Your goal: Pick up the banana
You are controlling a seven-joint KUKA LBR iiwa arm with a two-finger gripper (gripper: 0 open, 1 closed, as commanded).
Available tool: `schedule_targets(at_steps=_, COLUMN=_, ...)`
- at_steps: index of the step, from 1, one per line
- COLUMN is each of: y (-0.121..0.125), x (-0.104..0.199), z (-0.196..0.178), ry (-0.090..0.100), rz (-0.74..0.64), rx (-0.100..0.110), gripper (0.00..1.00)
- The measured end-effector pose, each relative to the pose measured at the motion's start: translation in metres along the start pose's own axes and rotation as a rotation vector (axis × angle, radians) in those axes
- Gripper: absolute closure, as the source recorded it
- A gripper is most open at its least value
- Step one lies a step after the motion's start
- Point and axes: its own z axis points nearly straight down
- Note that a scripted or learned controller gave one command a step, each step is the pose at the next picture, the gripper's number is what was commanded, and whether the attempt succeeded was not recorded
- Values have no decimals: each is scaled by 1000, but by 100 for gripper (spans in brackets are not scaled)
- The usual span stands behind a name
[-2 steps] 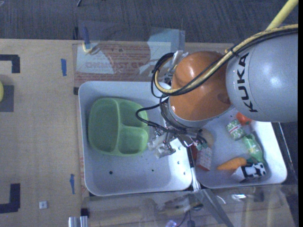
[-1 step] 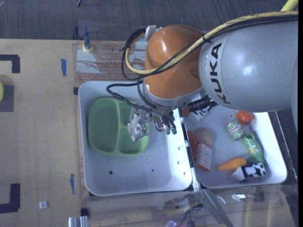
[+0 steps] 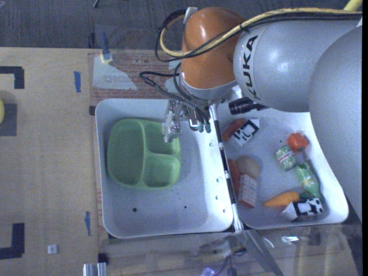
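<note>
My gripper (image 3: 183,126) hangs below the orange wrist band over the left bin (image 3: 155,211), at the upper right corner of a green divided plate (image 3: 142,154). Its two metal fingers (image 3: 171,126) stand apart, open, with nothing between them. The left finger's tip is over the plate's far right compartment. The big grey arm covers the upper right of the view and part of the right bin.
The right bin (image 3: 333,203) holds several small items: a carrot (image 3: 282,199), a cow-patterned box (image 3: 305,207), green packets (image 3: 286,157), a red and white carton (image 3: 247,190) and a beige lump (image 3: 248,165). A yellow object (image 3: 2,111) pokes in at the bench's left edge.
</note>
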Motion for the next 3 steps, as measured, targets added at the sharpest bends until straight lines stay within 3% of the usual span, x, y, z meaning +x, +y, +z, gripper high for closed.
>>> schedule_targets(at_steps=1, y=0, x=0, z=0, ry=-1, rz=0, rx=0, gripper=0)
schedule_targets(at_steps=2, y=-37, x=30, z=85, ry=-9, rz=51, rx=-5, gripper=0)
schedule_targets(at_steps=3, y=-35, x=29, z=72, ry=-12, rz=50, rx=-7, gripper=100)
